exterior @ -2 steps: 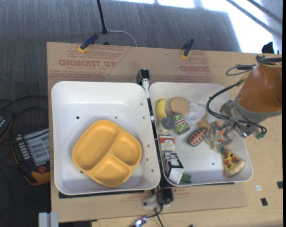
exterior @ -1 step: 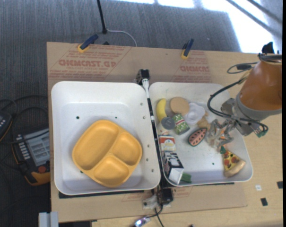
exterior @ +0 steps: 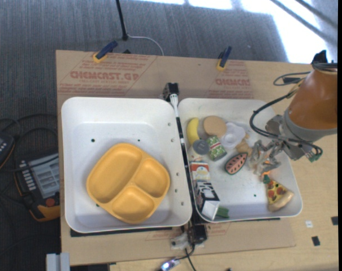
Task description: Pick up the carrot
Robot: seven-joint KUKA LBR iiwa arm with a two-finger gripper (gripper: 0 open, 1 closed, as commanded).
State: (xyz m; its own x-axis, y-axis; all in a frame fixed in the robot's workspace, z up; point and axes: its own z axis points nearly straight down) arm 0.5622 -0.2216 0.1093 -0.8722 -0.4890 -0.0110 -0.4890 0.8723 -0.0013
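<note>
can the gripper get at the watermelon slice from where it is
Probably yes. The gripper is over the right bin, just right of the watermelon slice. The slice lies flat with nothing on top of it and nothing between the two.

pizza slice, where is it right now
The pizza slice lies in the right bin's near right corner, just below the gripper.

Likely carrot, small orange-tan piece, mid right bin
</note>
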